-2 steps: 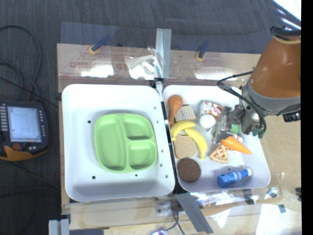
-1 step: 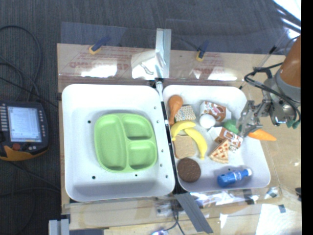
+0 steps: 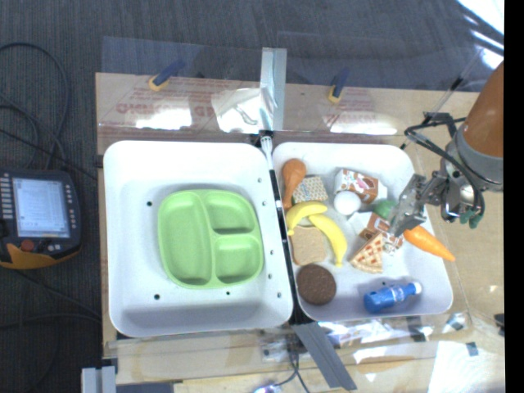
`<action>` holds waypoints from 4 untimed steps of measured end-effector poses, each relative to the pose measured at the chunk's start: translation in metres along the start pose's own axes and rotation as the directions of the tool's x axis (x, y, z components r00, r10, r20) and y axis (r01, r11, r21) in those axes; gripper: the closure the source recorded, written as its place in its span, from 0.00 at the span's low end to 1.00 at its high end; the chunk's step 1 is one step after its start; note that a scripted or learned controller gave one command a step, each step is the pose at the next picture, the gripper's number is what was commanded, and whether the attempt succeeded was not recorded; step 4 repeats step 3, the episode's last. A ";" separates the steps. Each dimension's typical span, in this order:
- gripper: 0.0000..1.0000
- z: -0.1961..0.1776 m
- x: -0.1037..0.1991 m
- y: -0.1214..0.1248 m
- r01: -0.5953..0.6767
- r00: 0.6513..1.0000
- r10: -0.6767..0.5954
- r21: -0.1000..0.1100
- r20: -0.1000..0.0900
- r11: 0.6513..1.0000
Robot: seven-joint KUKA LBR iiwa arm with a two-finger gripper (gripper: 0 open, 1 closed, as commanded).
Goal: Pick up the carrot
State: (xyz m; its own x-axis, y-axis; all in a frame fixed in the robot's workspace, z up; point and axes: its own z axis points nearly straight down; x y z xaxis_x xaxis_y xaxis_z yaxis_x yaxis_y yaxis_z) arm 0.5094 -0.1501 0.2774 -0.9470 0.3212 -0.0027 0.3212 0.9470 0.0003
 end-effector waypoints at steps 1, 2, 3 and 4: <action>1.00 -0.009 -0.001 0.001 0.003 1.000 -0.003 -0.001 0.003 1.000; 1.00 -0.012 0.015 0.043 -0.194 0.981 0.194 0.000 -0.001 0.981; 1.00 -0.013 0.028 0.066 -0.052 0.999 0.052 0.001 0.000 0.999; 1.00 -0.013 0.028 0.066 -0.052 0.999 0.052 0.001 0.000 0.999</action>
